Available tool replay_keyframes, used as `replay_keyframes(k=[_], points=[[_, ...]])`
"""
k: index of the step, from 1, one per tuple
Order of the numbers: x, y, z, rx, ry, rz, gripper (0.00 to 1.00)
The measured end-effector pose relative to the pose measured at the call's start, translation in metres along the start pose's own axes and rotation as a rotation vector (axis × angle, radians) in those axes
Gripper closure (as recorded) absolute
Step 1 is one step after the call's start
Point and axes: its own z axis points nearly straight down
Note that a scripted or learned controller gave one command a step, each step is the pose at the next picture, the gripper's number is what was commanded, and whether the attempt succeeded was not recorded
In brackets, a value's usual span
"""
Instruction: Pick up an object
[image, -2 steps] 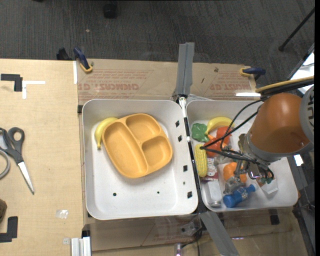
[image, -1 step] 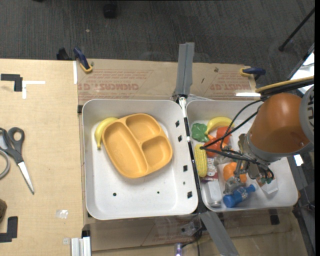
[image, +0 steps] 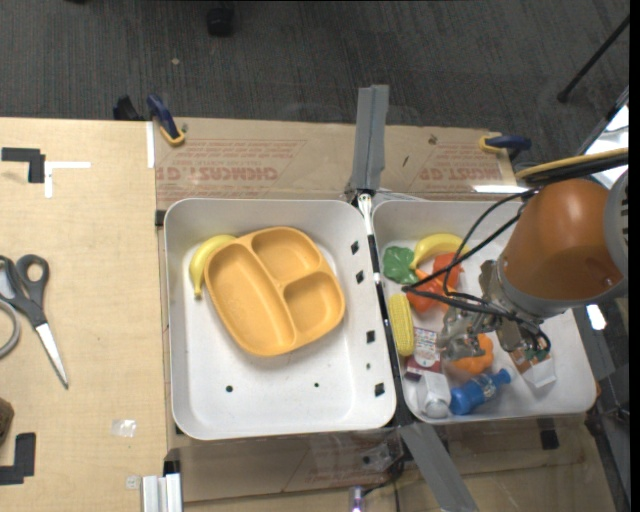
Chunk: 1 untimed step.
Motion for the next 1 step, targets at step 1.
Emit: replay_keyframes(k=[1], points=[[0.0, 0.0001, 0.0, 0.0, 0.0, 0.0, 0.0]])
